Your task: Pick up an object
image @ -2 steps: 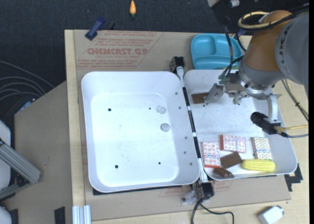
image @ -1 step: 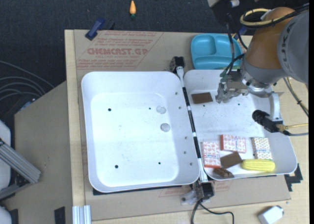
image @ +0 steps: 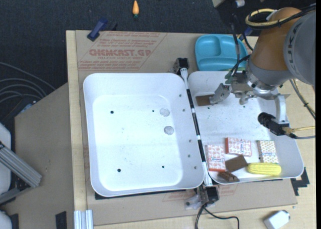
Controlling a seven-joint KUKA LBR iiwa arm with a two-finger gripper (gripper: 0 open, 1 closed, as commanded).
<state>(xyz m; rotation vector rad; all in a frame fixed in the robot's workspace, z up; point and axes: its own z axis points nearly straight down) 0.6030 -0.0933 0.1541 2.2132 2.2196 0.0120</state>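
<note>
The likeliest targets lay crowded in the right bin's (image: 296,159) near corner: a yellow corn cob (image: 264,169), a brown block (image: 235,163) and three patterned packets (image: 239,146), several touching or just beside one another. A small brown piece (image: 202,100) sat alone by the bin's left wall near the far edge. The jaws (image: 231,92) hung above the far part of that bin, well apart from the cluster; whether they stood apart or together could not be told. A descent here would probably close on bare floor, and among the packed items a finger could strike a neighbour and push the pile aside.
</note>
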